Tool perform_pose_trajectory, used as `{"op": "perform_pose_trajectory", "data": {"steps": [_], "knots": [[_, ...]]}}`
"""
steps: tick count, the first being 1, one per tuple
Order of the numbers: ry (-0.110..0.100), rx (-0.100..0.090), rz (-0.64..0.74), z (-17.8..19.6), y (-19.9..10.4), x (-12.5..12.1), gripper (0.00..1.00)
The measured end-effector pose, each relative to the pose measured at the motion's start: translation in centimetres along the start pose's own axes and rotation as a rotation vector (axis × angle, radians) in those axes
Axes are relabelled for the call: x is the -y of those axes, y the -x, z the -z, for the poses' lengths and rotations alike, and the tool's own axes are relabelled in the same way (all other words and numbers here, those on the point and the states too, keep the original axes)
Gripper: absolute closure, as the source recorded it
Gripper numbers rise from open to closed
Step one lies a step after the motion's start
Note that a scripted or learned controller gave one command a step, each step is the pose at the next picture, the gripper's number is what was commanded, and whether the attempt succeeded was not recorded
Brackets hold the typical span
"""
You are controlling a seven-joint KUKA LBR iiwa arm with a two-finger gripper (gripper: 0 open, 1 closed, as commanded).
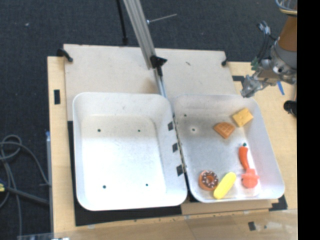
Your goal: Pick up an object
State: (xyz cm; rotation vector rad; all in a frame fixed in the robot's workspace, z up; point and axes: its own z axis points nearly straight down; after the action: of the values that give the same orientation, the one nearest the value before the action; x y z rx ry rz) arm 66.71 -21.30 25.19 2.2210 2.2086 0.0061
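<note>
Camera view: gripper (248, 90) hovering at right bin (197, 115) far corner, above rim; jaws state — cannot tell. Step judged: approach, nothing grasped. Candidates lying in right bin: yellow cracker (242, 117) nearest, waffle (224, 130), carrot (245, 165), banana (224, 185), donut (208, 180). Next: descending over cracker. Bin wall crowding cracker. Left bin (120, 149) beside.

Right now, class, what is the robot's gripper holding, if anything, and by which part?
Nothing is held. The gripper hangs above the right bin's far rim, apart from the toys lying inside, such as the carrot.
</note>
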Motion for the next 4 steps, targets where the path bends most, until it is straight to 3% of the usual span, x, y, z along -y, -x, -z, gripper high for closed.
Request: {"op": "perform_pose_trajectory", "data": {"steps": [1,2,4], "knots": [[-0.004,-0.002,0.004,2.4,0.1,-0.1,1.00],[-0.010,-0.003,0.010,1.1,-4.6,1.0,1.00],[-0.009,-0.005,0.013,2.3,-15.2,2.9,1.00]]}}
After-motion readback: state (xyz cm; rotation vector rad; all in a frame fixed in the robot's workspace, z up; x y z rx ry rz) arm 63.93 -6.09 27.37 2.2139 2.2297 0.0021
